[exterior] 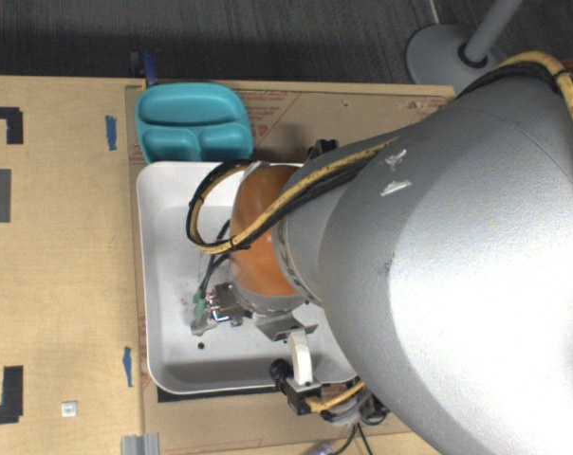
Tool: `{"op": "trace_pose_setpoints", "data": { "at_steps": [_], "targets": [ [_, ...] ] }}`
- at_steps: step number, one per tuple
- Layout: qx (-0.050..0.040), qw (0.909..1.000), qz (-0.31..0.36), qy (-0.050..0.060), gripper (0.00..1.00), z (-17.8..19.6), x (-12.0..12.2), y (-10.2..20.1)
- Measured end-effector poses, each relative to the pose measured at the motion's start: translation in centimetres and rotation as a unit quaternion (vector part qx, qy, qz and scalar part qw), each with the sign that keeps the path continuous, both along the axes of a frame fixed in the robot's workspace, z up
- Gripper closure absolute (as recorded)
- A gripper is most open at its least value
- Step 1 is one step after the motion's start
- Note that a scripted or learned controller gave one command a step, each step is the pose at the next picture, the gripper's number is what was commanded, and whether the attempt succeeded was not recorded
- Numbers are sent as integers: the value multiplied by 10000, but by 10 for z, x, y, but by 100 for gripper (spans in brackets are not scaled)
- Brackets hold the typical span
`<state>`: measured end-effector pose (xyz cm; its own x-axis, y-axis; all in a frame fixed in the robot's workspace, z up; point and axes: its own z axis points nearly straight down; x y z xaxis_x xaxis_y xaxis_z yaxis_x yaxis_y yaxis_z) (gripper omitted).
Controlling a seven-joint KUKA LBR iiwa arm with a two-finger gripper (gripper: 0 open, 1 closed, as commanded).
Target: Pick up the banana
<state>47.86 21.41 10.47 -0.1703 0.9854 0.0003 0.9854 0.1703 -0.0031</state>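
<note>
Camera view | gripper (209,318) low over white bin (163,254) | finger state: cannot tell

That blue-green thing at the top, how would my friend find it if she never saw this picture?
Start at the big grey robot arm reaching in from the right over the white bin. Look just past the bin's far edge, on the brown bench. There sits the teal tray, rounded and split into compartments, the one bright blue-green thing here.
</note>
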Motion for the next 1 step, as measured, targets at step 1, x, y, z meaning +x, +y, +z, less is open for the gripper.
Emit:
{"op": "trace_pose_setpoints", "data": {
  "at_steps": [1],
  "targets": [
    [-4, 9888, -1491, -13, 0, 61, 62, 4]
  ]
}}
